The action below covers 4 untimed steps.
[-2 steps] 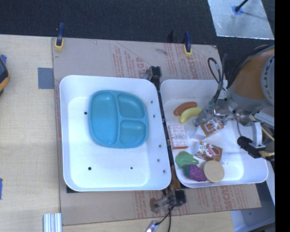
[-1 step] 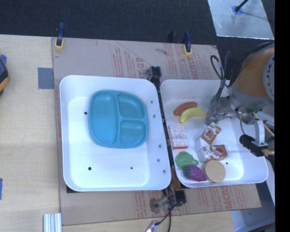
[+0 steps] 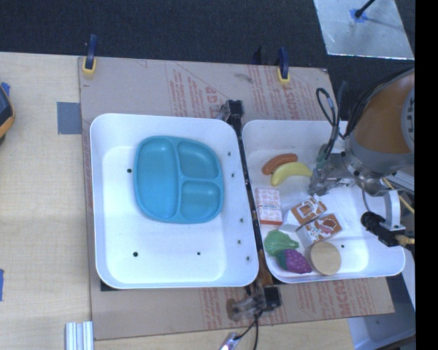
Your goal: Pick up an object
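Nothing is lifted yet: every item, the banana [image 3: 290,170] and sausage [image 3: 279,162] among them, lies in the right bin [image 3: 365,268], while the pincer [image 3: 323,183] hangs low at right of centre, its grip impossible to tell.
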Each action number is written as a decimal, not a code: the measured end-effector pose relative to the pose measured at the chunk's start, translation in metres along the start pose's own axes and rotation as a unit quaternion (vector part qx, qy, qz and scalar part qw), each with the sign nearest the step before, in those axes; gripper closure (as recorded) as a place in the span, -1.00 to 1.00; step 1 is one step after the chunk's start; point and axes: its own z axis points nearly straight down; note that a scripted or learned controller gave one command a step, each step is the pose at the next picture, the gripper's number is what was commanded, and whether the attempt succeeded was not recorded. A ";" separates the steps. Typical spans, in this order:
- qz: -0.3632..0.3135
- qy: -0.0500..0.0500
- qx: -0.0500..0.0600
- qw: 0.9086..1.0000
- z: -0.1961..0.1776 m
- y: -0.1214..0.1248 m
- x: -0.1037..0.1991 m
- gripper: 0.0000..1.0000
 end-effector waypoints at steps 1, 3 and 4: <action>0.001 0.000 0.000 1.000 0.000 0.000 0.000 -1.00; -0.002 0.000 0.000 1.000 0.019 0.077 -0.055 1.00; 0.000 0.001 0.005 1.000 0.029 0.090 -0.002 1.00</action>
